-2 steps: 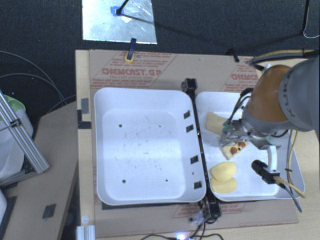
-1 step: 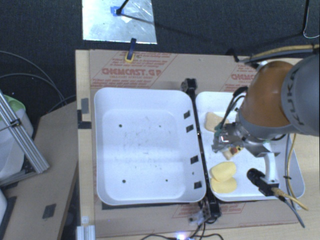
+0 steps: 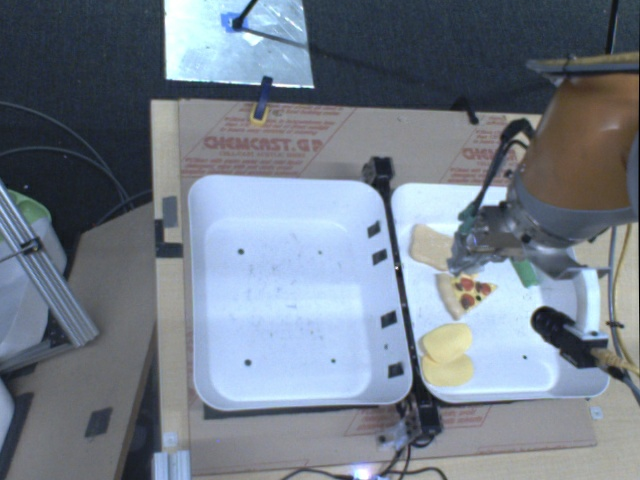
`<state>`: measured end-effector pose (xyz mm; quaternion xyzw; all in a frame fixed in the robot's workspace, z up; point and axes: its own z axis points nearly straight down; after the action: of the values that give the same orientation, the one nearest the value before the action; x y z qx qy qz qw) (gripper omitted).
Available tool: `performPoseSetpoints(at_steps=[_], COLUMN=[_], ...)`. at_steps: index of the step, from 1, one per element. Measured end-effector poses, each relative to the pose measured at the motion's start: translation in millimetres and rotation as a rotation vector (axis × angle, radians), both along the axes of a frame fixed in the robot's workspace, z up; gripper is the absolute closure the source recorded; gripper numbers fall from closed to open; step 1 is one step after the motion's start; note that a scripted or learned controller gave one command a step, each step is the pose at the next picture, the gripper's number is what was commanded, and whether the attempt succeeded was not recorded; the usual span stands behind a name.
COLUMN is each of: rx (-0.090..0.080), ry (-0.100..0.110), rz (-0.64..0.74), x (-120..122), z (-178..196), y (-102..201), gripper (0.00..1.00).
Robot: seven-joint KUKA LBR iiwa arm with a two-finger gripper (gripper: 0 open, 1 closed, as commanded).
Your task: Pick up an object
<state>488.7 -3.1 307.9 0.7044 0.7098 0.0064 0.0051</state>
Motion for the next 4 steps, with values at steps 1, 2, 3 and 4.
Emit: performPoseSetpoints(at_steps=[1,2,3,4], rx=[-0.002,-0.001,0.003,0.002], ry=[0.012,0.028,0.001,0.006], rz=[-0.004,-0.004,0.003,0.002], x=[-1.2,-4.6,-0.4,45.8], z=[-7.0,-130.5,10.4,50.9], y=[-1.2,33.7,79.6,138.7], gripper=[0.00,0.00,0.00,0.00])
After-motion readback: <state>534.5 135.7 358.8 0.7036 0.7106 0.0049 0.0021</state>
